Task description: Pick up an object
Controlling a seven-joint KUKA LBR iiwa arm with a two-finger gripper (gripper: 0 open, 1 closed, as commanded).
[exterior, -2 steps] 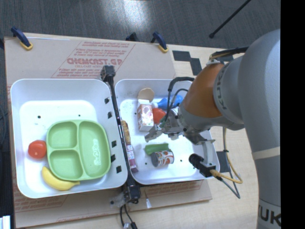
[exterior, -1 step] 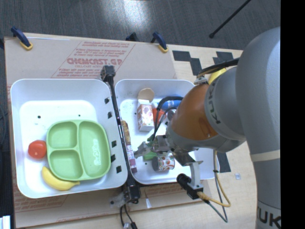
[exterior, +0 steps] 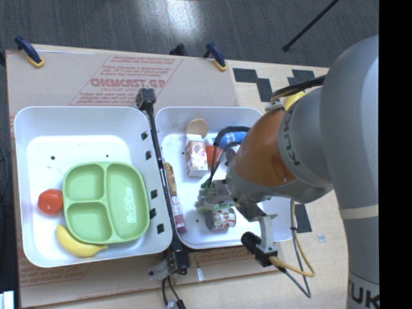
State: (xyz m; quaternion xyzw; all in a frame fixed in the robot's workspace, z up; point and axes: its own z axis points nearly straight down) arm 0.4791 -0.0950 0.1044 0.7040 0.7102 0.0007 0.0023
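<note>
A small can [exterior: 223, 219] with a printed label lies on its side in the right bin [exterior: 168, 129], near that bin's front wall. The end effector [exterior: 214, 201] sits right over it, low in the bin, and appears to touch or nearly touch the can's top; the arm's orange band [exterior: 264, 153] and grey body hide the rest, so how far it is open and whether it has hold of anything cannot be told.

Judging from this, the step in hand is the descent onto the can, and the next move calls for a firm close around it and a straight lift.

Behind the can stands a carton [exterior: 196, 156] with a brown cap, and a blue thing [exterior: 230, 136] lies beside it, near the back wall. A slim bar [exterior: 172, 198] lies along the divider between the bins. Room is tight at the front wall; the middle of the bin is more open.

The left bin [exterior: 77, 118] holds a green tray [exterior: 106, 203], a tomato [exterior: 50, 201] and a banana [exterior: 78, 242], well apart from the work. Both bins rest on the surface [exterior: 77, 76].
</note>
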